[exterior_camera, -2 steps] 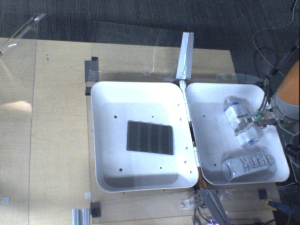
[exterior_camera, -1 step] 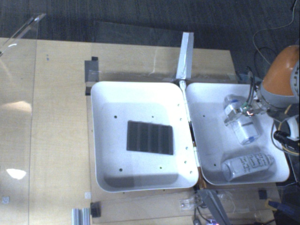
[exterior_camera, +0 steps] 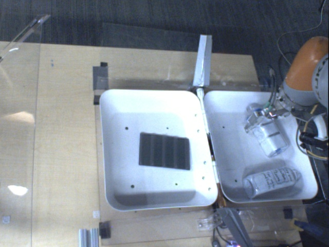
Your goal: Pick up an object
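My end effector (exterior_camera: 258, 115) sits low in the upper part of the right bin (exterior_camera: 226, 138), with the orange band of my arm (exterior_camera: 307, 66) above it at about two o'clock. I cannot tell its state; the metal there blurs into the clear plastic under it.

As I judge it, the pick is not done. Nothing is lifted clear of the bin, and both candidate objects rest on its floor. What is left is to close on one of them, confirm the hold and raise it.

The nearest is a clear plastic cup (exterior_camera: 270, 138) lying on its side, at about five o'clock from my end effector and just beside it, perhaps touching at its near rim; I cannot tell whether any part of it is between my tips. Farther out, at about six o'clock and near the bin's front wall, lies a grey ridged bottle-like object (exterior_camera: 272, 181), also on its side, well apart from me.

Across the divider, at about nine o'clock, the left bin (exterior_camera: 118, 138) holds a dark ribbed rectangular pad (exterior_camera: 164, 151) flat near its middle. Both bins stand on the pale wooden table (exterior_camera: 56, 138).
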Motion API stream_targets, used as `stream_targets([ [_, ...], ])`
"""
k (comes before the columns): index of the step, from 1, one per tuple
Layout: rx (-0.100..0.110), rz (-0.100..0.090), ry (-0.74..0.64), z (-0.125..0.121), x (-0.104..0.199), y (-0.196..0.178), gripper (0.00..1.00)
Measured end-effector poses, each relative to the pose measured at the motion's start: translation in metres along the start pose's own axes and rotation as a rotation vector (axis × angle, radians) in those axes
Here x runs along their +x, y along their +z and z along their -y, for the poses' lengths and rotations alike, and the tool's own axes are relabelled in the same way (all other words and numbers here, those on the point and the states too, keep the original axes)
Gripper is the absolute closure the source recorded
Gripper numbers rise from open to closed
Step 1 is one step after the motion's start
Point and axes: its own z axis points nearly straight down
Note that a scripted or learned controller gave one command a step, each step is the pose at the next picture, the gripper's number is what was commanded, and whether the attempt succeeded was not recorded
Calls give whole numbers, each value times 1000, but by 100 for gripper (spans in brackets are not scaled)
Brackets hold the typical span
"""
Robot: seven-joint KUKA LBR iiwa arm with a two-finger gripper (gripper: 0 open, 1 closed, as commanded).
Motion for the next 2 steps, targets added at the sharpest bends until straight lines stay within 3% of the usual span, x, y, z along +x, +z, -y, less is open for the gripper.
stream_targets([
  [1,-5,6,-4,-1,0,-11,100],
  [2,-43,28,-113,-33,25,-92,100],
])
